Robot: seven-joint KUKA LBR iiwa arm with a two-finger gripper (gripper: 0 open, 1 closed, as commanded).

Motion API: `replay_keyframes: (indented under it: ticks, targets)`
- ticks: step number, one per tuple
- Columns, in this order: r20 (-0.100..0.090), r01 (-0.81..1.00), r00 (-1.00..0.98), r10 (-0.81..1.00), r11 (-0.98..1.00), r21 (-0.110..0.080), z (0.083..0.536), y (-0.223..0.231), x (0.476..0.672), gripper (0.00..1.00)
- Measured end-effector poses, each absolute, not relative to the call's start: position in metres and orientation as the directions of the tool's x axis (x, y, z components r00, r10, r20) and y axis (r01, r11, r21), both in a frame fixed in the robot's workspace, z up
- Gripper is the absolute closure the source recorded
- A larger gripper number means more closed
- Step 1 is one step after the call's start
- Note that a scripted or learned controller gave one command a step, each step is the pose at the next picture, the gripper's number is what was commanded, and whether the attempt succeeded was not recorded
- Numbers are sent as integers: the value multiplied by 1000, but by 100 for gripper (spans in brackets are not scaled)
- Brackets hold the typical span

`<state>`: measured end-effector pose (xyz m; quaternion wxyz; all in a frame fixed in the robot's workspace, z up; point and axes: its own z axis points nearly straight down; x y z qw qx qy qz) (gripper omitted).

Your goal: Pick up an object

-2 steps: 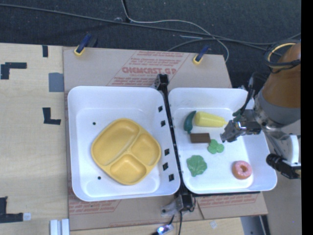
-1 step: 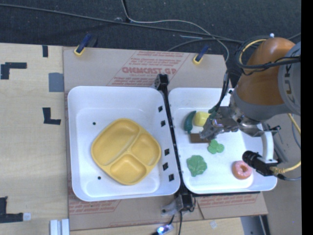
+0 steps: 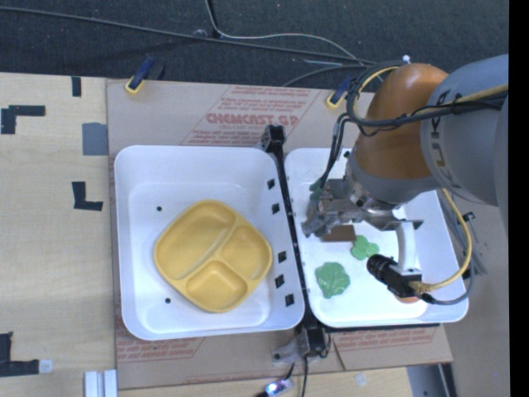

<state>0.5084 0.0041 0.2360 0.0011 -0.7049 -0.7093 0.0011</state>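
I am at the reach step: my hand [image 3: 324, 220] hangs low over the right bin [image 3: 318, 165], near its left wall, and nothing shows between its tips. Whether it is spread or pressed together I cannot tell; the wrist hides most of it.

The nearest thing to pick is a brown piece [image 3: 339, 233], just beside my hand and partly under it. A small green piece [image 3: 364, 248] lies just past that, and a larger green lump [image 3: 332, 279] sits nearer the front of the same bin, apart from my hand. Something orange [image 3: 408, 298] peeks out at the bin's front right, mostly covered by a black fitting.

The left bin [image 3: 136, 172] holds a yellow tray [image 3: 213, 256] with three compartments, lying flat and well apart from me.

Next, I judge, I need to settle over one piece, likely the brown one, go down and close on it squarely. So close to the wall, a slip or a clip on the rim seems the risk.
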Motion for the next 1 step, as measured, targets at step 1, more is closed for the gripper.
replay_keyframes:
  ticks: [1]
  targets:
    - [0,1000,-7,1000,7,-4,222,64,506,100]
